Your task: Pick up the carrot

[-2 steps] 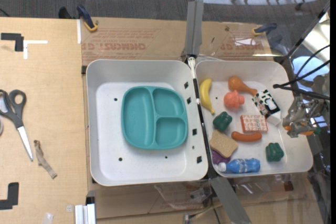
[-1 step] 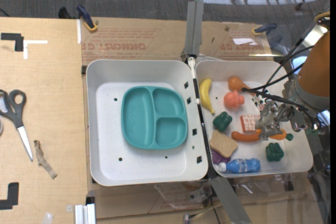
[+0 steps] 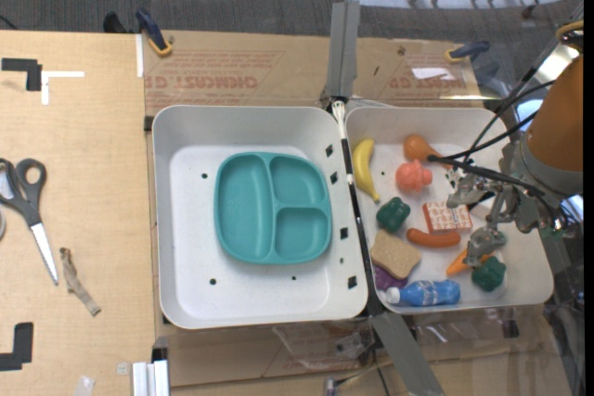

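Jaws [image 3: 483, 241] are down low in the right bin [image 3: 520, 121], hovering right over the carrot [image 3: 457, 265], and whether they're apart or together we just can't tell from up here — the metal blurs into the clutter. We can't see the carrot between them either. It's a small orange sliver near the bin's front right, poking out from under the jaws, just beside a dark green lump [image 3: 489, 274] and just below the hot dog [image 3: 433, 238].

Around it we've got a busy bin: banana [image 3: 363, 167] along the left wall, an orange piece [image 3: 417, 146] at the back, a pinkish-red round fruit [image 3: 413, 177] in front of that, a green pepper [image 3: 392, 214], a red-and-white packet [image 3: 447, 217], a slice of bread [image 3: 395, 254] and a blue bottle [image 3: 429, 294] lying at the front edge.

Over in the left bin [image 3: 176, 227] we see a teal divided plate [image 3: 274, 207] sitting in the middle. Out on the table [image 3: 83, 199], well apart from everything, lie the scissors [image 3: 28, 209]. The arm [image 3: 557, 130] comes in from the right, orange band showing.
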Controlling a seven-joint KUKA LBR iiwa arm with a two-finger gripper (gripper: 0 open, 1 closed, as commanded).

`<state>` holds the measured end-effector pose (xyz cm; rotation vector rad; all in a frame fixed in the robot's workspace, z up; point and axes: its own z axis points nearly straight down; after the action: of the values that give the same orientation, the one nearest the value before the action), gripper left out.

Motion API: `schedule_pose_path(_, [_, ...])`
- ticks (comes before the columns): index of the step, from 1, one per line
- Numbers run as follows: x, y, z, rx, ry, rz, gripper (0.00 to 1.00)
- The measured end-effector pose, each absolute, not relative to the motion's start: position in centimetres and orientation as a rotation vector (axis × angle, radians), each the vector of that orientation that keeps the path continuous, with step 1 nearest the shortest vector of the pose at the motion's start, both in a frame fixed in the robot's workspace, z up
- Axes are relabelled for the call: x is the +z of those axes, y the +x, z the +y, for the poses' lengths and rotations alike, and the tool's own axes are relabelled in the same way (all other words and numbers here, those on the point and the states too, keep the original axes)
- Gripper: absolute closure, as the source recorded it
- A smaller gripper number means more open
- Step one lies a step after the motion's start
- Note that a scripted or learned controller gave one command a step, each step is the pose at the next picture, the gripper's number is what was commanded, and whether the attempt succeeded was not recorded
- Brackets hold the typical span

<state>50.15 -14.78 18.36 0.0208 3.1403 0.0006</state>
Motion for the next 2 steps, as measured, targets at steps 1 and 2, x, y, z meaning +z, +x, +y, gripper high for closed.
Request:
schedule_pose_path(1, [10.0, 48.52, -16.05, -0.005, 0.322, 3.101, 0.0])
schedule_pose_path(2, [10.87, 48.57, -15.93, -0.006, 0.313, 3.104, 1.0])
